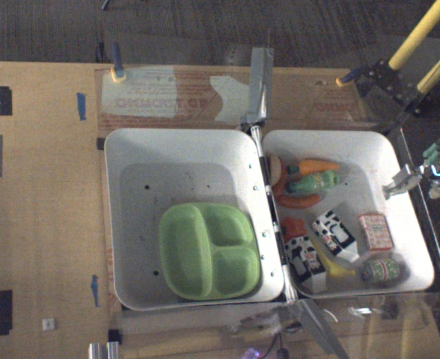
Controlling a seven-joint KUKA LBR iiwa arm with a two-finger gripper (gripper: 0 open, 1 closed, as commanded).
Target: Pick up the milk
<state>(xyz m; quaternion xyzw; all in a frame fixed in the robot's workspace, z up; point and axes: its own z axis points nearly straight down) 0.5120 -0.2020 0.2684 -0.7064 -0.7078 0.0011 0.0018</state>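
Nearest the camera, along the front wall of the right bin [418, 234], lie the crowded things: a black-and-white cow-patterned carton, the milk [304, 258], sits at the front-left corner against the divider, and a second cow-patterned carton [334, 232] lies tilted just behind and to its right. Which of the two counts as the milk is hard to judge; both carry the same print. A yellow banana [332, 262] runs between them toward the front wall, with a dark round can [380, 270] near the front-right corner and a small red box [375, 231] behind it.

In the left bin [130, 193], a green divided plate [209, 250] rests toward the front-right corner.

Farther back in the right bin, a red piece [293, 226] lies by the divider, and a carrot [313, 167], a green bottle [315, 182] and other play food pile up near the back-left corner; that pile is too jumbled to sort out.

The gripper [403, 180] hangs over the right wall of the right bin, well apart from the cartons, with nothing visibly held; whether its fingers are spread or closed cannot be told, as the arm is cut off at the edge.

The task appears to be at the approach stage. The next move calls for travelling toward the front-left corner and descending on a carton without snagging the banana.
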